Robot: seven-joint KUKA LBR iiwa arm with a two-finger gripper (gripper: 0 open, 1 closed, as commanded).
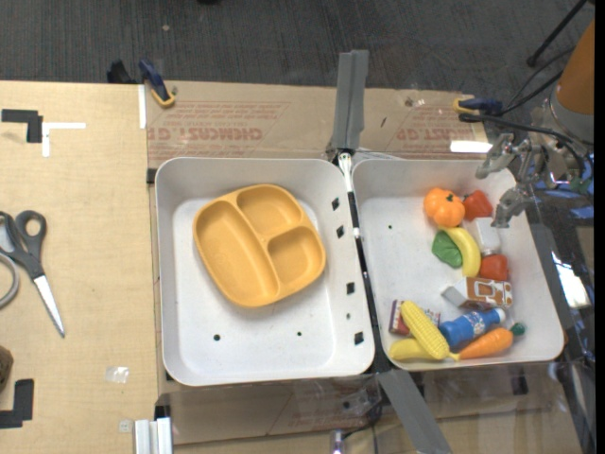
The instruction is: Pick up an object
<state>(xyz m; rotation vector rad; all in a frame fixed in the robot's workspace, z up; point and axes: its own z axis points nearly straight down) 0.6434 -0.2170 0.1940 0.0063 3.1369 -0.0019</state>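
**White bins, toy food heaped at right**

Wooden surface [76, 253] carries two shallow white bins side by side. The left bin [180, 348] holds an orange divided plate [260, 244], tilted a little, with three compartments. The right bin [397, 244] holds toy food crowded toward its right and front: an orange fruit [442, 206] touching a red piece [478, 204], a green piece [446, 249] beside a banana [467, 250], a small carton [488, 292], a blue bottle [471, 328], a corn cob [424, 328] and a carrot [489, 343] along the front wall. The pincer [506, 180] hangs above the bin's far right corner, apart from the toys, its fingers spread and nothing between them. Scissors [36, 263] lie on the surface at left.
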